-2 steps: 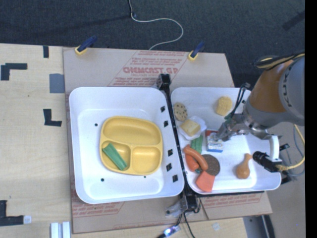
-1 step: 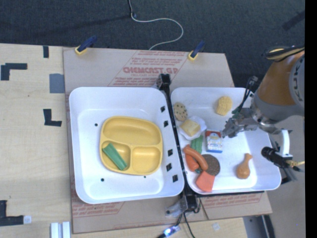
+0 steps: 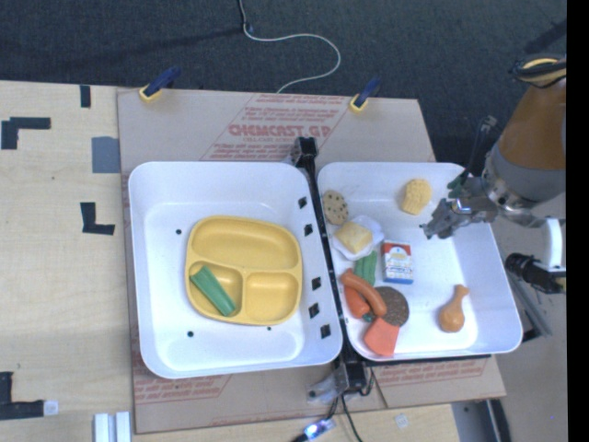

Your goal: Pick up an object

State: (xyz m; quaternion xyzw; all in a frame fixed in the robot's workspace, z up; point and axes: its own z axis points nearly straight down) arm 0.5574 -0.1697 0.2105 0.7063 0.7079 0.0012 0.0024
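Note:
My gripper (image 3: 443, 219) hangs over the right part of the right bin (image 3: 488, 265), with the arm reaching in from the right. A bumpy yellow lump (image 3: 416, 194) lies just to its upper left. Down and to the left stands a small red and white carton (image 3: 398, 262). A tan drumstick (image 3: 451, 309) lies below the gripper, near the bin's front right corner. I see nothing held at the gripper's tip.
The right bin's left side is crowded: a cookie (image 3: 334, 207), a pale yellow block (image 3: 354, 238), a green piece (image 3: 366, 267), an orange sausage (image 3: 361, 295), a brown patty (image 3: 392, 306), a red wedge (image 3: 382, 337). The left bin (image 3: 156, 247) holds a yellow divided plate (image 3: 267, 247) bearing a green piece (image 3: 213, 288).

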